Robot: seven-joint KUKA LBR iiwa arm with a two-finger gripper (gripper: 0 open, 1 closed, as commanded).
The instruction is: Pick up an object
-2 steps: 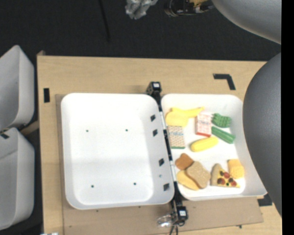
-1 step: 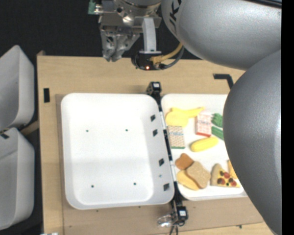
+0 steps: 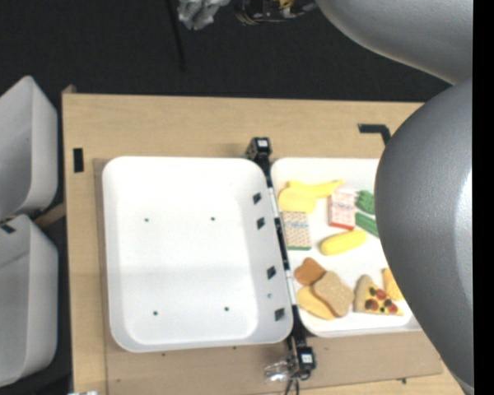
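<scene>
The right bin [image 3: 313,169] holds several toy foods. A yellow banana [image 3: 307,194] lies at its far left, with a pink and white carton [image 3: 342,208] and a green piece [image 3: 365,212] beside it. Below them are a checkered wafer [image 3: 296,229] and a yellow oval piece [image 3: 343,242]. Near the front lie a brown round piece [image 3: 309,270], a bread slice [image 3: 334,293], a pizza slice [image 3: 370,296] and an orange piece [image 3: 391,285]. The arm's broad grey body [image 3: 432,229] hangs over the bin's right part and hides what lies under it.
The left bin [image 3: 181,253] sits beside the right one, joined by black clips [image 3: 273,225] along the shared rim. Both rest on a tan board [image 3: 230,122]. White blocks [image 3: 12,163] stand at the left edge.
</scene>
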